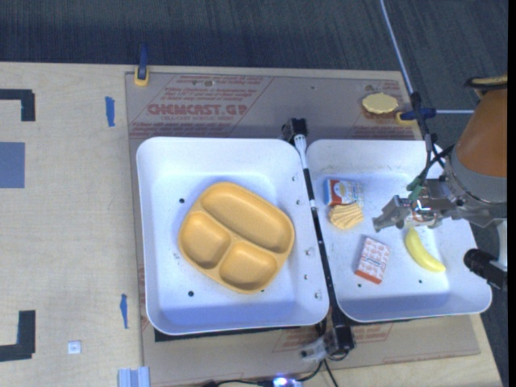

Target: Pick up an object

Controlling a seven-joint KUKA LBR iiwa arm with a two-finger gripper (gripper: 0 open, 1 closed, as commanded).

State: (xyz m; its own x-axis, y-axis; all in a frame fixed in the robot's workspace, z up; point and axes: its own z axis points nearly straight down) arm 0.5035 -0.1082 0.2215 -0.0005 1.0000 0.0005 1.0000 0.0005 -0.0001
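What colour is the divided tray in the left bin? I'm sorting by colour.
Yellow-orange all over, plain; the three-compartment plastic tray shows clearly in the camera view.

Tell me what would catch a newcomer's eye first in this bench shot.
The big yellow divided tray dominates, lying in the middle of the left bin. Next comes the grey arm with its orange band, reaching in from the right so its gripper sits over the right bin, just beside a banana. Left of that lie a pile of yellow chips and a red-and-white packet.
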